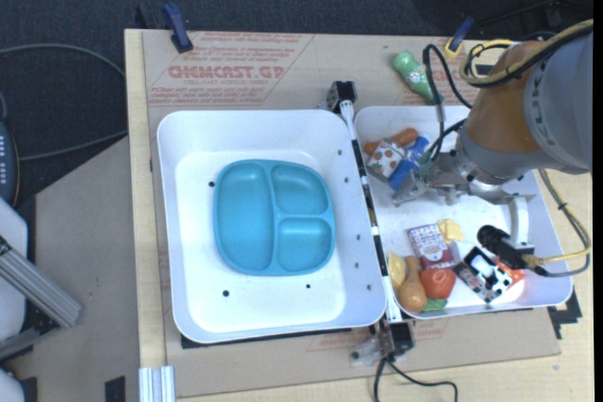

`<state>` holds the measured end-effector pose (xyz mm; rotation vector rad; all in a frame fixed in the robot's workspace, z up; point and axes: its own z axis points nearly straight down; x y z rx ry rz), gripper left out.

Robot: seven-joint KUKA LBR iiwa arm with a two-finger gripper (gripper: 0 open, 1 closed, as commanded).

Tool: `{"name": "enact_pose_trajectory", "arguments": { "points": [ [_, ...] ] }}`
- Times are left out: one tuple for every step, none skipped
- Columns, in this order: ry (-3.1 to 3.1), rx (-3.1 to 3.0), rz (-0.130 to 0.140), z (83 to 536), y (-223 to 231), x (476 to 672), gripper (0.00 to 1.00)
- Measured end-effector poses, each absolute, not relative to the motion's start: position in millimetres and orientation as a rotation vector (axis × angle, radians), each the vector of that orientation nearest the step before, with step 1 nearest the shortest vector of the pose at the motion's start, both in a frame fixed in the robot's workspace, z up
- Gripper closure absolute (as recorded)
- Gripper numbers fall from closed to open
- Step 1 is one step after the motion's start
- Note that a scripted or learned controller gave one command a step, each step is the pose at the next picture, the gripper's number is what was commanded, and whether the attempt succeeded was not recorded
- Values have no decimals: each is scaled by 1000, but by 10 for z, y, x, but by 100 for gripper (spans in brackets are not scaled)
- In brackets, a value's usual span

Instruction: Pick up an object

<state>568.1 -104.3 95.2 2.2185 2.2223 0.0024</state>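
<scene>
A sky-blue plastic plate with three compartments [274,216] is seen lying flat in the middle of the left white bin [179,155]. To the right of that plate, across the shared rims, the right white bin [556,292] is found holding a scatter of small things. The grey arm with its orange band [513,122] is reached in over that bin's upper part, and the gripper [412,188] is lowered just right of the plate's upper edge, beside a blue cylindrical object [407,167] and a white-and-orange packet [384,155]. Whether the pincer is open or closed cannot be told. Further right of the plate and lower, a red-and-white packet [430,243], a red tomato-like toy [438,282], a yellow-orange pear-shaped toy [409,290] and a black-and-white item [490,270] are gathered. A green bottle-shaped object [412,71] is laid on the bench above the right bin.
</scene>
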Motion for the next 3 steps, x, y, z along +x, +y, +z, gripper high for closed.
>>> {"name": "enact_pose_trajectory", "arguments": {
  "points": [
    [2235,2231,-29,819,-1052,6482,0],
    [2229,2226,-19,937,-1039,6506,100],
    [2224,2220,2,1854,-457,6023,100]
  ]
}}
